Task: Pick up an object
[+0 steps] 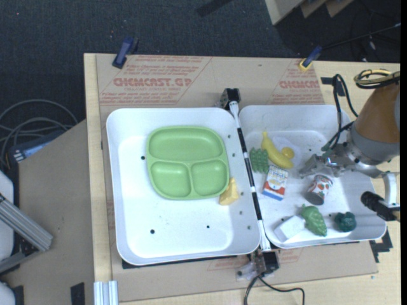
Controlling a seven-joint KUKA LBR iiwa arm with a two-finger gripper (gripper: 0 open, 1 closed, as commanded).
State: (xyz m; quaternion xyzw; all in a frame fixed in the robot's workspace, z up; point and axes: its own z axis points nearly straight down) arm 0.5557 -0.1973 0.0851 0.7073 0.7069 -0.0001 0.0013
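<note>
The bench [102, 170] carries a brown sheet printed "CHEMCAST GP" twice along its far edge; that is the only writing I can read. On it sit my two bins. The left bin [133, 234] holds a green tray [188, 162] with three compartments, and a small yellow piece [229, 194] lies against the tray's right near corner.

The right bin [286, 116] holds everything I might pick. A banana [275, 152] lies toward the far left, with a green bumpy piece [259, 160] just beside it. Nearer is a small carton [275, 183] in white, blue and red; its print is too small to read. A can [320, 188] with a red and white label lies in the middle. At the near edge are a white card [291, 227], a leafy green piece [314, 221] and a dark green lump [345, 221].

My arm [375, 119] reaches in from the right. My gripper [319, 165] hangs just beyond the can; whether it is apart or together I cannot tell. I judge nothing picked yet: every object lies in the bins.
</note>
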